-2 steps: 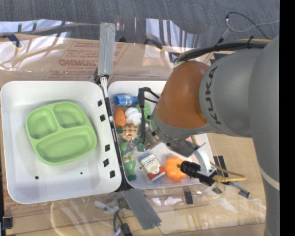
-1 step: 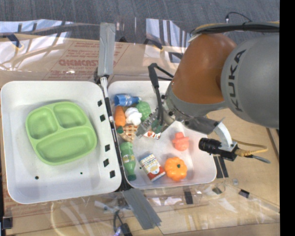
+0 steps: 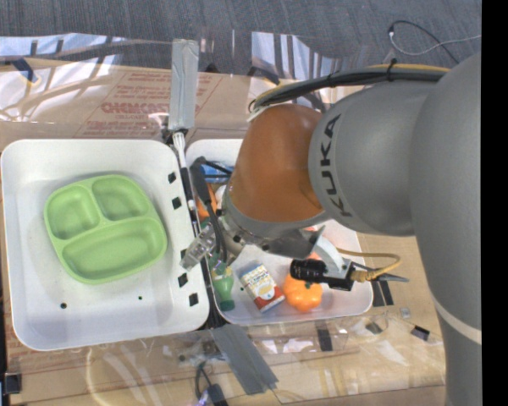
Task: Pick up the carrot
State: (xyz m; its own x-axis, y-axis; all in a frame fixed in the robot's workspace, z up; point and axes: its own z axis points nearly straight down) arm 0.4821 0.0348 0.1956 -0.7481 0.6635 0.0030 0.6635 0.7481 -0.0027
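A thin orange piece that looks like the carrot point(image 3: 205, 207) lies along the left wall of the right bin point(image 3: 347, 309), mostly hidden under the arm. My gripper point(image 3: 201, 249) hangs low at that wall, just in front of the orange piece, with the orange wrist band point(image 3: 271, 172) above it. I cannot make out anything between the gripper's tips.
The left bin point(image 3: 17, 227) holds a green divided plate point(image 3: 106, 227). In the right bin's front part lie a green item point(image 3: 224, 287), a small carton point(image 3: 260, 287) and a round orange fruit point(image 3: 303, 295). The grey arm point(image 3: 389, 159) covers most of the right bin.
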